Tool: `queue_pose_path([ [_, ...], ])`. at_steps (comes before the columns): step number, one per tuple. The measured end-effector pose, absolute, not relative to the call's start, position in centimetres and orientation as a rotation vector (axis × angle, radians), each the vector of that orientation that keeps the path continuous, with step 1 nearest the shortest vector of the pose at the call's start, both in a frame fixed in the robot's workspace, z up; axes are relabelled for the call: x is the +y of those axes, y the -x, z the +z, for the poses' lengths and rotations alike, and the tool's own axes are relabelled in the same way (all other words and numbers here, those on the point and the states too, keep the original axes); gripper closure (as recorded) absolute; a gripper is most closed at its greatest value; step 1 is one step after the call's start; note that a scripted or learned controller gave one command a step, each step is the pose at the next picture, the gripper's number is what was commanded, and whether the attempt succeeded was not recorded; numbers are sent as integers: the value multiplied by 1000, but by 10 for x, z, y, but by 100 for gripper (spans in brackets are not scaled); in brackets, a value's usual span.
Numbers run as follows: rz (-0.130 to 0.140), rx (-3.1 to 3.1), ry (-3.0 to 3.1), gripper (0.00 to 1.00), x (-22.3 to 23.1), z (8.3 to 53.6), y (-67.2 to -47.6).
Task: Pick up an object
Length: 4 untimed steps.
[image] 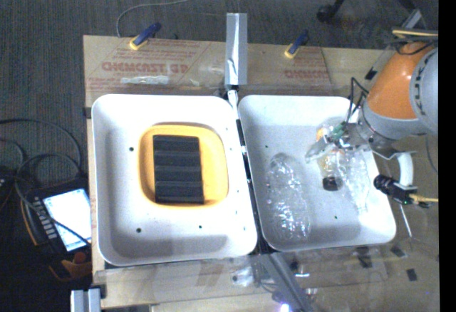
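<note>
The right bin (285, 122) holds a clear plastic bottle (288, 198) lying near its middle. A second piece of crumpled clear plastic (354, 177) lies toward its right wall. My gripper (333, 164) reaches down into this bin from the right, under the orange-banded wrist (400, 93). It sits right at the crumpled plastic, and its tip is blurred by the see-through material. In the left bin (114, 161) rests a yellow tray with a black ridged block (178, 168).
A metal post (236, 47) stands behind the seam between the bins. Two blue clamps (144, 34) (297, 42) hold the cardboard at the back. A lit tablet (63, 215) and cables lie on the floor at the left.
</note>
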State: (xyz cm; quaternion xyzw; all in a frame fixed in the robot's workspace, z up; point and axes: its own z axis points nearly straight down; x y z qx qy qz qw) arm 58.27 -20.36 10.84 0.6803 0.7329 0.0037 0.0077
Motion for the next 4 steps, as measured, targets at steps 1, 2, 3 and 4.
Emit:
queue_pose_path([
  [1, 25, 2255, -2152, 0, -210, 103, -606],
  [2, 27, 2257, -2150, 100, -209, 112, -607],
  [3, 3, 2248, -2194, 100, -220, 126, -627],
  [4, -1, 2257, -2182, 100, -178, 204, -669],
])
